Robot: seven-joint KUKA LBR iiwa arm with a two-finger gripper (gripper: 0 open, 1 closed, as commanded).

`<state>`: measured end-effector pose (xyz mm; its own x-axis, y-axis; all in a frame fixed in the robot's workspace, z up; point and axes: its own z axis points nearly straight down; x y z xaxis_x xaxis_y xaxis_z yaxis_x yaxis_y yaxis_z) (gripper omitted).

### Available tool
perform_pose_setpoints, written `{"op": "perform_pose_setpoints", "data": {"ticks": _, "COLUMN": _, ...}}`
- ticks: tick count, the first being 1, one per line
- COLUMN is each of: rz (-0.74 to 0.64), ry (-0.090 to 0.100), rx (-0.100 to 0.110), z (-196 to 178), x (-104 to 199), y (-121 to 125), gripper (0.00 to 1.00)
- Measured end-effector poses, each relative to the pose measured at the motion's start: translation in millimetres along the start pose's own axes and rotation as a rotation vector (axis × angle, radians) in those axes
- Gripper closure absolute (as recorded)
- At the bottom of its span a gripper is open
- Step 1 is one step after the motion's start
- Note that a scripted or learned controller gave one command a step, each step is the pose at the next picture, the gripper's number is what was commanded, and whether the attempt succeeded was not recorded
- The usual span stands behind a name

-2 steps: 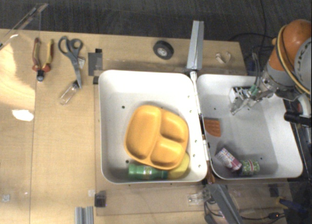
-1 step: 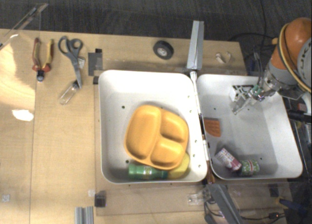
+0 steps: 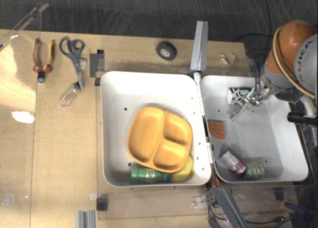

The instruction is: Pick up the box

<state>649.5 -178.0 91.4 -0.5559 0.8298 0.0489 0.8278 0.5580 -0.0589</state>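
You saw two white bins side by side on a wooden bench. In the left bin [image 3: 114, 122] lay a big yellow tray [image 3: 160, 139] with three dips, and a green can [image 3: 144, 174] peeked out under it. In the right bin [image 3: 278, 142] sat a small orange card [image 3: 216, 129], a pink and white box [image 3: 232, 161] and a little green can [image 3: 254, 170] just beside it. The gripper [image 3: 242, 104] hung over the far part of that bin. Scissors [image 3: 74, 55], red pliers [image 3: 42, 59] and a roll of tape [image 3: 166, 50] lay on the bench.
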Motion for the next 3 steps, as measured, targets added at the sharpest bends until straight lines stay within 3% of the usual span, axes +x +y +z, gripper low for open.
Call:
{"op": "perform_pose_setpoints", "data": {"ticks": 1, "rz": 0.138, "ry": -0.049, "rx": -0.069, "z": -51, "x": 91, "y": -5, "gripper": 0.00}}
{"op": "perform_pose_setpoints", "data": {"ticks": 2, "rz": 0.196, "ry": -0.070, "rx": -0.098, "z": -23, "x": 68, "y": 27, "gripper": 0.00}}
{"op": "perform_pose_setpoints", "data": {"ticks": 3, "rz": 0.370, "ry": -0.060, "rx": -0.094, "z": -20, "x": 49, "y": 67, "gripper": 0.00}}
